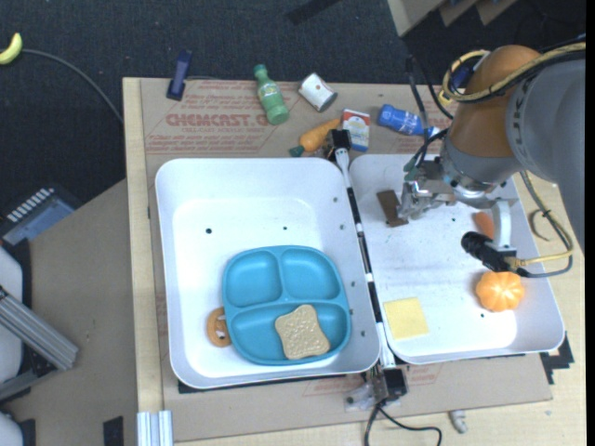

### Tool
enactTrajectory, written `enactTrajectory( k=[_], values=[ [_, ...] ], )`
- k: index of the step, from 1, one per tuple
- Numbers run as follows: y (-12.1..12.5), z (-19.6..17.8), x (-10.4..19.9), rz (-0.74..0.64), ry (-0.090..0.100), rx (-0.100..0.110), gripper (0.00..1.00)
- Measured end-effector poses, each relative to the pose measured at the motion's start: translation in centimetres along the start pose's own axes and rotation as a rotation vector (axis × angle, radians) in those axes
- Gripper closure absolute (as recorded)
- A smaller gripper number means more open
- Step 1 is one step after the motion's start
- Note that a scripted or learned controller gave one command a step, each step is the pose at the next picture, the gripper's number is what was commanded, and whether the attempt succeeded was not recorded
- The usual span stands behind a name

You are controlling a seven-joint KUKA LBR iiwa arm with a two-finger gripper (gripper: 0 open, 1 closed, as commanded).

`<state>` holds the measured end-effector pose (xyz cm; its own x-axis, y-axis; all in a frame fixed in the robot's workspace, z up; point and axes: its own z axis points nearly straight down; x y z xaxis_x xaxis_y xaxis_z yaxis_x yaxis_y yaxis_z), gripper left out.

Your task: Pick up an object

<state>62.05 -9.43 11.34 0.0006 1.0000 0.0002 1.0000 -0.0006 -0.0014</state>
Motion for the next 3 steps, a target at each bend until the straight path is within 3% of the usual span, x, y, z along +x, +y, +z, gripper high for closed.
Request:
enactTrajectory(
  k=[1,2,3],
  values=[
    [-0.7,-5.6,-5.2,0.0,-0.002,-0.003,1.0],
    [3.9,-9.9,-12.2,0.0,-0.003,-0.005,1.0],
    [-2.0,-10.6,-7.8,-0.001,0.0,-0.002,1.0]
  ],
)
